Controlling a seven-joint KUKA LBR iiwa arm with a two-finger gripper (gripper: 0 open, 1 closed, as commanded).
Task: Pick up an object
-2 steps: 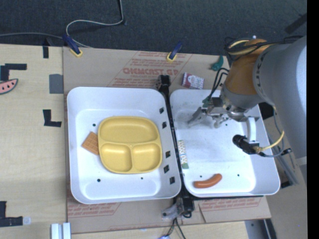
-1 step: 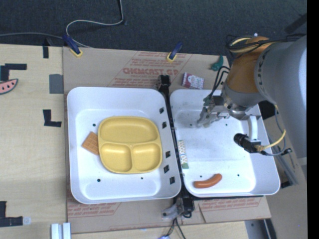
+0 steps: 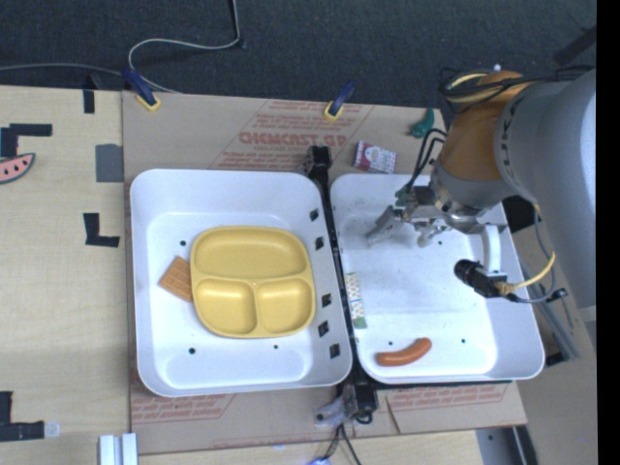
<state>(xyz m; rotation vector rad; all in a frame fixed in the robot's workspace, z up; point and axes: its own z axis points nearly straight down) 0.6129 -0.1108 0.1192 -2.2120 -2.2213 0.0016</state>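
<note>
The claw (image 3: pixel 400 223) hangs low over the upper part of the right bin (image 3: pixel 504 352), its two fingers spread wide with nothing between them, one finger (image 3: pixel 383 226) reaching left toward the divider between the bins. The grey arm (image 3: pixel 552 153), with its orange band (image 3: pixel 475 129), comes in from the right edge of the frame. A sausage (image 3: pixel 403 353) lies alone at the lower middle of the right bin, well apart from the claw. In the left bin (image 3: pixel 155 260) a yellow tray (image 3: pixel 254 281) with three compartments sits at centre, and a brown cracker (image 3: pixel 177 279) pokes out from under its left edge. Both bins rest on cardboard (image 3: pixel 242 134) on the bench (image 3: pixel 58 298).
</note>
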